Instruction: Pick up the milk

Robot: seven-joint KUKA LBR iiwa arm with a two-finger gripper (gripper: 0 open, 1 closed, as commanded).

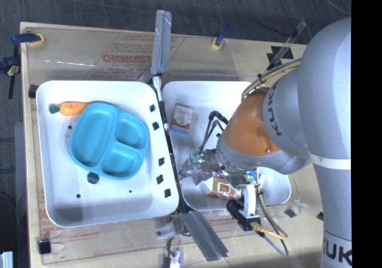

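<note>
White bins: one carrot (73, 107), one blue tray (109, 139) (left); one milk carton (181, 119); end effector (206, 168) state unclear.

Bins (101, 213): white plastic, smooth, a bit shiny. Tray (110, 139): blue plastic, smooth, soft shine. Bench (197, 55): pale wood, matt. Arm (325, 94): grey, smooth, shiny; band (253, 126) orange, glossy. Milk (182, 119): printed paper carton.

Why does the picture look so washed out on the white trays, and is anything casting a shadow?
In the camera view, overhead light glares off the left bin and the clear sheet behind it, bleaching detail; the blue plate stays crisp. The arm shades the right bin, so the end effector area looks dim and cluttered.
</note>
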